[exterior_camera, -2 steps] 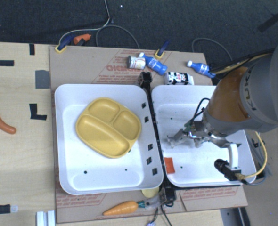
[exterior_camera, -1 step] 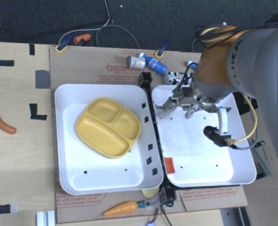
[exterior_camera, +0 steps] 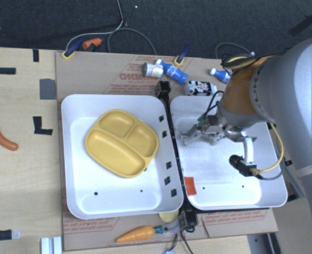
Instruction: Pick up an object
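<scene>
A yellow divided plate (exterior_camera: 122, 142) lies in the left white bin (exterior_camera: 76, 194), slightly left of its middle. A small orange-red block (exterior_camera: 189, 186) rests on the floor of the right bin (exterior_camera: 225, 194), close to its left wall. My gripper (exterior_camera: 189, 137) hangs low over the upper left part of the right bin, pointing toward the divider between the bins. It is well above the orange-red block in the view and apart from it. I see nothing held in it. The grey arm and orange band (exterior_camera: 240, 94) cover the bin's upper right.
A toy carrot (exterior_camera: 136, 234) lies on the cardboard below the left bin. A sausage (exterior_camera: 4, 138) sits far left on the bench. Blue and white clamps (exterior_camera: 166, 71) and cables crowd the strip behind the bins. A cable plug (exterior_camera: 239, 164) hangs over the right bin.
</scene>
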`<act>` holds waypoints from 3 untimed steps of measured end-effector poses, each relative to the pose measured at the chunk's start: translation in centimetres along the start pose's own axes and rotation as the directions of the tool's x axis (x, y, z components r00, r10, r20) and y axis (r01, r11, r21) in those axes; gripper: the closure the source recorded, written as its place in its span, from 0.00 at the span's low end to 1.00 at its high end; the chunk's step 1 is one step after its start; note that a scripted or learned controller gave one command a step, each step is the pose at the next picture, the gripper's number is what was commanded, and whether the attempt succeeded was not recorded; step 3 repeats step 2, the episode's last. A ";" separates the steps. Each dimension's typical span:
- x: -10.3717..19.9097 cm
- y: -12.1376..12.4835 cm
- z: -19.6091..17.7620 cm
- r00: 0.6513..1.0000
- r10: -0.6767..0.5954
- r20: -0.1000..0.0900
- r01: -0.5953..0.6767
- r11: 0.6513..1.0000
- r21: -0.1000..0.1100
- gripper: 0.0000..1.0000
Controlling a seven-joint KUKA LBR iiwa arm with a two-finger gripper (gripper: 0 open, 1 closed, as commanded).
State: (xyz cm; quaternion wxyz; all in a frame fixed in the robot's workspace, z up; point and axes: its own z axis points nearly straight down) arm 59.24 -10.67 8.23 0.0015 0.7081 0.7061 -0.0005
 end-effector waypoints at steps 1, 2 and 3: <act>0.5 7.9 -0.3 1.000 -0.007 -0.001 0.007 1.000 -0.005 0.00; 0.5 7.7 -1.4 1.000 -0.005 0.001 0.005 1.000 -0.002 1.00; 0.5 7.7 -1.4 1.000 -0.005 0.001 0.005 1.000 -0.002 1.00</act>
